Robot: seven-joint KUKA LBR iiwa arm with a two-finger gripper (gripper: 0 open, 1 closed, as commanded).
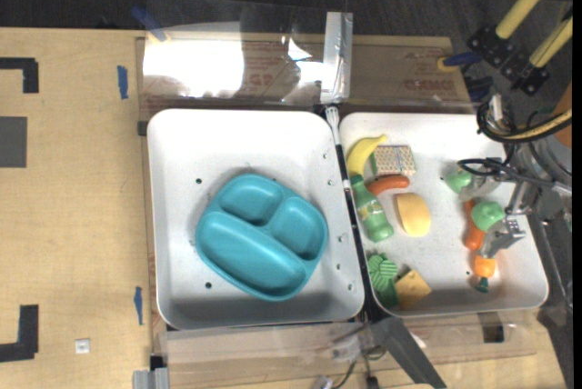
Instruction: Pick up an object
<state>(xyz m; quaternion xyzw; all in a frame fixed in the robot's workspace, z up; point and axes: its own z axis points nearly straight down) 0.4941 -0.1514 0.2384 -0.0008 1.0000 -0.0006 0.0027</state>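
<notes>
The right bin [436, 128] holds several toy foods. A yellow banana [362, 153] lies by a speckled box [395, 161], a red sausage [391, 184] and a yellow bun [414, 214]. Green pieces [373, 219] line the bin's left wall, and a leafy green piece [383, 275] sits beside a cheese wedge [414, 285]. My gripper [506, 231] is low over the bin's right side, right next to a green toy [487, 214] and an orange carrot [475, 238]. A small orange piece [484, 268] lies just below it. No object shows clearly within the gripper.
The left bin [182, 142] holds a teal divided plate [262, 234]. Another green toy [457, 181] and a black cable loop [482, 165] lie above the gripper. A clear plastic sheet [245, 60] and a metal bracket [336, 55] stand behind the bins.
</notes>
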